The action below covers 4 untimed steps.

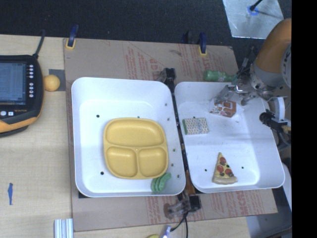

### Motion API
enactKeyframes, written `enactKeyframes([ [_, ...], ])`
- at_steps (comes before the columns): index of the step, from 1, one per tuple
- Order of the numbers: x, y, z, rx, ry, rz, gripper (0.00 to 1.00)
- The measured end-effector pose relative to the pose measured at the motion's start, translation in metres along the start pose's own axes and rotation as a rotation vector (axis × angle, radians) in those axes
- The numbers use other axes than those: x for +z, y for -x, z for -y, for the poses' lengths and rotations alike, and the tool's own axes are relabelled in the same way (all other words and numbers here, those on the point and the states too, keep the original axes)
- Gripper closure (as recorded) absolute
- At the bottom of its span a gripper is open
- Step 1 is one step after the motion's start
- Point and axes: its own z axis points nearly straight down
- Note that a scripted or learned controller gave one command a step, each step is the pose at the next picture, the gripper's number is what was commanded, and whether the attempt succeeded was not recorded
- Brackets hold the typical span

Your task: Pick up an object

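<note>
Overhead slanted view of two shallow white bins side by side on a bench. Right bin (267, 148): small flat red-and-white toy piece (223, 108) near the far wall, speckled green square pad (196, 126) just beside the dividing rim, toy pizza slice (224, 169) toward the near edge. Left bin (89, 133): yellow divided plate (134, 148), with a small green item (160, 182) at its near corner. Reaching in from the right, grey arm with orange band, gripper (232, 90) hanging over the far edge of the red-and-white toy piece, close to or touching it; cannot tell which. Cannot tell whether the jaws stand open or closed; nothing visibly held. Likely target: the red-and-white toy piece. Looks light, thin and probably stiff plastic, lying flat, so little height to pinch and apt to slide on the smooth bin floor. Best taken across its narrow width, jaws low against the floor, centred to avoid tipping it out.
</note>
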Motion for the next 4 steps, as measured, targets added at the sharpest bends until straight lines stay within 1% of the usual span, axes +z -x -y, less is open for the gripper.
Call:
enactKeyframes([
  [1, 0.007, 0.005, -0.002, -0.004, 0.001, -0.006, 0.00],
  [2, -0.007, 0.008, -0.005, -0.006, 0.012, 0.004, 1.00],
  [3, -0.064, -0.026, 0.056, 0.000, -0.017, -0.002, 1.00],
  [4, -0.063, -0.026, 0.056, 0.000, -0.019, -0.003, 0.00],
])
